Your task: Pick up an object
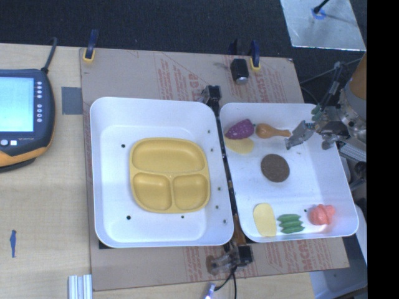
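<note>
Gripper: one gripper (312,136), fingers apart over the right bin's (324,173) far right part, nothing between them, touching nothing I can make out.
Nearest it: one tan drumstick-shaped toy (272,130), one purple piece (240,129), one pale yellow piece (240,146), all to its left.
Next: one brown disc (274,167), below-left.
Farther: one yellow block (264,219), one green piece (289,223), one pink piece (322,214), along the near edge.
Farthest: one yellow divided tray (169,174) in the left bin (106,167).
</note>
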